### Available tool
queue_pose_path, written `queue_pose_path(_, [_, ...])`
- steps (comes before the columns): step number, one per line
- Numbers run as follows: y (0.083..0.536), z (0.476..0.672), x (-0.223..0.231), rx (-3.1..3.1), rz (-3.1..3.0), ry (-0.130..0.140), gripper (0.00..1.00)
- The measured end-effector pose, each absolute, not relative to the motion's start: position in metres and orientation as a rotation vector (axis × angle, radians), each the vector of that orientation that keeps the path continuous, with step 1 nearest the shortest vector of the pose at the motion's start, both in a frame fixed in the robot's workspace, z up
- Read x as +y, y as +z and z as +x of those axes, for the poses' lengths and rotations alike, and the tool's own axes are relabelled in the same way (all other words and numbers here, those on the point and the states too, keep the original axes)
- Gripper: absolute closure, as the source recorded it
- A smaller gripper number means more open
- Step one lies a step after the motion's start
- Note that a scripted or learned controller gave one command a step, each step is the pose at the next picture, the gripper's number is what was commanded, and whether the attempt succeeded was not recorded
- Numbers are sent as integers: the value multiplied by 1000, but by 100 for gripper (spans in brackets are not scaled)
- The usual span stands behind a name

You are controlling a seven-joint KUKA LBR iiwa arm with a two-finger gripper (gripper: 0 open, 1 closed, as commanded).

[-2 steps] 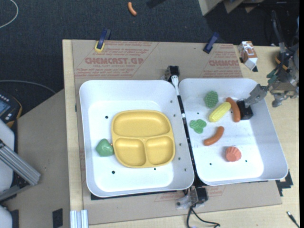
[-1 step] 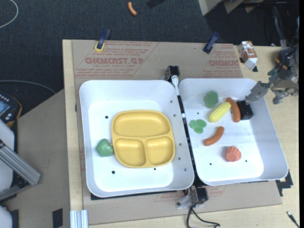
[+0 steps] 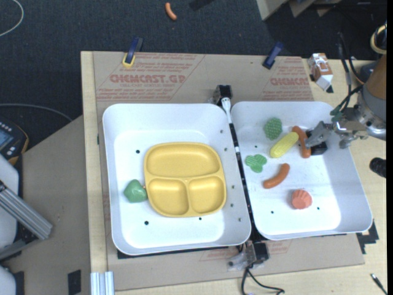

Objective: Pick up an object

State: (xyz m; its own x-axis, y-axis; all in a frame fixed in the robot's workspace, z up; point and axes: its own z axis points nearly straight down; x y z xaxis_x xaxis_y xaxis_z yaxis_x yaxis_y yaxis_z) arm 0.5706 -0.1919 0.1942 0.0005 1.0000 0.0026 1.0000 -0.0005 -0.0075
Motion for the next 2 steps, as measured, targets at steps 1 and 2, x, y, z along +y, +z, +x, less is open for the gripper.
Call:
queue_pose_path(1, [151,574,-191,-2219,-2218,4,0])
queue_pose_path(2, [89,566,-190,-2215,-2217,5,0])
